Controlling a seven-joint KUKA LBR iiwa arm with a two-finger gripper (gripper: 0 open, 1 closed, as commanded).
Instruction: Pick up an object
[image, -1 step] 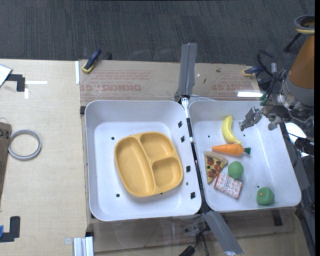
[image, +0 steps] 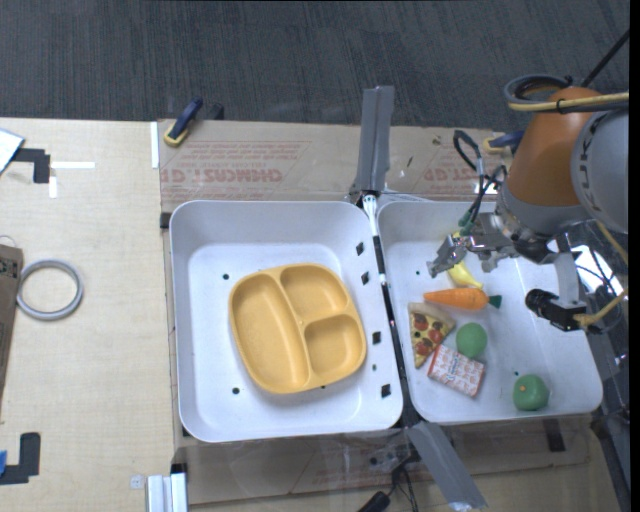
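The right bin (image: 400, 250) holds several toy foods. A yellow piece (image: 461, 275) lies near its middle, with an orange carrot (image: 456, 297) just in front of it. Closer to the front are a pizza slice (image: 429, 334), a green round piece (image: 471, 340), a red and white packet (image: 456, 370) and a green fruit (image: 530, 392). My gripper (image: 464, 262) hangs low over the yellow piece and is open, one finger on each side of it. The piece rests on the bin floor and part of it is hidden by the gripper.
The left bin (image: 190, 300) holds a yellow divided plate (image: 298, 327). A grey divider (image: 377, 150) stands between the bins at the back. A tape roll (image: 45, 288) lies on the bench far left. Cables and a black fitting (image: 550, 305) hang off the arm at right.
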